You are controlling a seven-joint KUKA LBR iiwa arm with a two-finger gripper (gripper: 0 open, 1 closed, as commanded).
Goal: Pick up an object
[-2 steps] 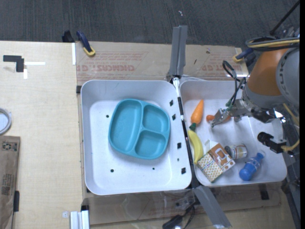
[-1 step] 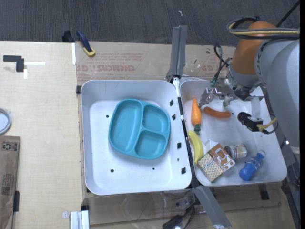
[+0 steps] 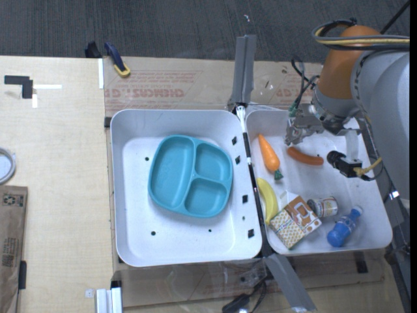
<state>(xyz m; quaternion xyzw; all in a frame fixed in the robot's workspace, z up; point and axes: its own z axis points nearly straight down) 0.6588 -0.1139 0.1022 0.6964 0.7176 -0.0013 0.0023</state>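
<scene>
The right bin (image 3: 374, 237) holds an orange carrot (image 3: 268, 152), a red-orange sausage (image 3: 305, 156), a yellow banana (image 3: 267, 199), a patterned snack box (image 3: 295, 222), a small can (image 3: 324, 207) and a blue bottle (image 3: 343, 227). My gripper (image 3: 295, 135) hangs over the back of that bin, just above the sausage's left end and to the right of the carrot. Nothing shows between its fingertips. The arm's orange band (image 3: 339, 70) is above it.
The left bin (image 3: 127, 240) holds a teal divided plate (image 3: 191, 175). A grey post (image 3: 244, 70) rises between the bins at the back. A cardboard sheet (image 3: 169, 83) lies behind the left bin. A tape roll (image 3: 5, 167) sits at the far left.
</scene>
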